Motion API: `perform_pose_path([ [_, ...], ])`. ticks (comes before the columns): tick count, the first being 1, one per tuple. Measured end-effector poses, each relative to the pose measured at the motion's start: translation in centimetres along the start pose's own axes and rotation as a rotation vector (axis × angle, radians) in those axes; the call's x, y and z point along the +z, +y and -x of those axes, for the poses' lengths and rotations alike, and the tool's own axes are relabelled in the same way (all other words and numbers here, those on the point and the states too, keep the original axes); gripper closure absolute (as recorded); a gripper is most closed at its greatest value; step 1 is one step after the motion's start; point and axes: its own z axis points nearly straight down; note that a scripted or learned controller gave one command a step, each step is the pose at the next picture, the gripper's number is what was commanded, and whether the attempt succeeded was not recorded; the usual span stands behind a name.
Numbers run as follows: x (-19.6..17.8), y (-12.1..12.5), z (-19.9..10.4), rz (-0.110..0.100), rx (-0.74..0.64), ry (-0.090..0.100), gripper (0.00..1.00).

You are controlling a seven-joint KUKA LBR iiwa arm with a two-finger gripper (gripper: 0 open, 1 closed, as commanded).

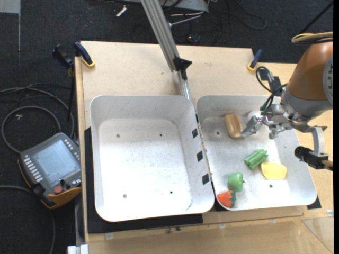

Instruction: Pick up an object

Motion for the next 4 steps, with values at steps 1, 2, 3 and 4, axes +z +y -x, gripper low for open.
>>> perform_pose_path([
  [1, 6.0, 0.7, 0.3, 0.002, 0.000, -0.001, 0.00],
  [2, 4.5, 0.9, 0.4, 0.008, -0.001, -0.002, 1.00],
  [3, -0.8, 1.9, -0.1, 0.013, -0.004, -0.003, 1.00],
  [4, -4.7, 2.0, -0.1, 0.012, -0.004, -0.003, 1.00],
])
